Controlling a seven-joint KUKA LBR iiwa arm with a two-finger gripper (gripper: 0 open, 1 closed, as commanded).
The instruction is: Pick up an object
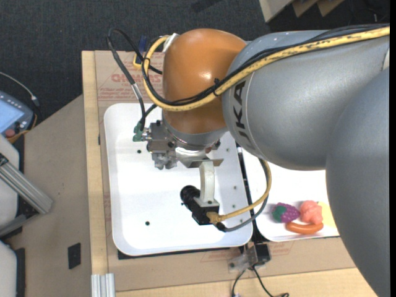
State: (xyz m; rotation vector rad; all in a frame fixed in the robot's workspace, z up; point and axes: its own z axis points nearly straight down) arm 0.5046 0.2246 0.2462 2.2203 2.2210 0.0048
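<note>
Though the pincer (pixel 163 155), its opening and load impossible to tell beneath the orange wrist (pixel 198 79), hangs over the shallow white left bin (pixel 124 184), the approach seems the step in hand, and next it must cross to the purple plastic grape bunch (pixel 282 212) in the white right bin (pixel 291 181) by the counter's (pixel 93 166) front edge.

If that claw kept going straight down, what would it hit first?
Most likely the bare white floor of the left bin. The gripper points down into it, and nothing seems to lie beneath it, though depth is hard to judge.
</note>
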